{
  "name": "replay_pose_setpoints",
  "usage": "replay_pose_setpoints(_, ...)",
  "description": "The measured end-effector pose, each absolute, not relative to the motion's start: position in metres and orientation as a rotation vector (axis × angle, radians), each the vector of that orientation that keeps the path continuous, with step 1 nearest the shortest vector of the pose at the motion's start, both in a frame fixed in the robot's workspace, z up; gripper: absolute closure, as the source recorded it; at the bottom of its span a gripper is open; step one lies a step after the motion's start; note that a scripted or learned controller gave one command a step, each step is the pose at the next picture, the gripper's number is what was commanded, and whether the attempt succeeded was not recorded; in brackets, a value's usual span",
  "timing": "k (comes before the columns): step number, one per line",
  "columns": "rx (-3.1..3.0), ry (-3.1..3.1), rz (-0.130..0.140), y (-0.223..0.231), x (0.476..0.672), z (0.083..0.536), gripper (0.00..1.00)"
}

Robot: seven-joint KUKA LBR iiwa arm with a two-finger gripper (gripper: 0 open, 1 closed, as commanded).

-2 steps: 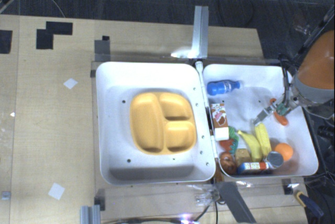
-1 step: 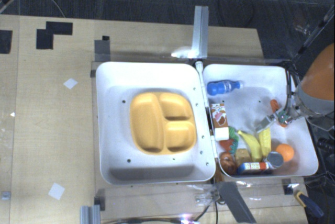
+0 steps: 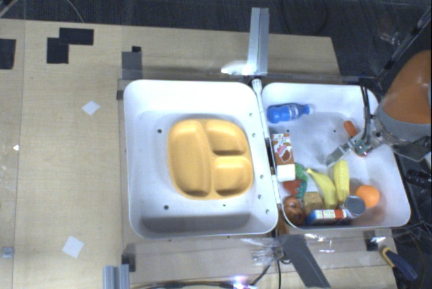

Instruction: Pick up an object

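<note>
On the desk (image 3: pixel 61 146) sit two white bins. The left bin (image 3: pixel 145 166) holds a yellow sectioned tray (image 3: pixel 208 157) at its middle. The right bin (image 3: pixel 388 203) carries the objects: a blue bottle (image 3: pixel 288 112) near its far left corner, a small carton (image 3: pixel 283 148) along its left wall, and a cluster at its near edge of a banana (image 3: pixel 325 185), a corn cob (image 3: pixel 342 176), an orange (image 3: pixel 368 196) and a can (image 3: pixel 329 215). The gripper (image 3: pixel 345 150) hangs over the bin's middle right, just above and beyond the corn cob and banana, well apart from the bottle. Its fingers look slightly parted with nothing between them.
</note>
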State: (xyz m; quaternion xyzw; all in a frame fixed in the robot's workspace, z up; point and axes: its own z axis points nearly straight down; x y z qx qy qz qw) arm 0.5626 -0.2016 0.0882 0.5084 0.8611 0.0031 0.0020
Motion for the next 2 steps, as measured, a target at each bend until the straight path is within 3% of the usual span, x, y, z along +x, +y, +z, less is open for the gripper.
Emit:
replay_pose_setpoints(1,1.923,2.473,0.011,-0.191,0.533,0.089,0.0)
replay_pose_setpoints(2,1.912,2.472,0.011,-0.192,0.536,0.099,1.0)
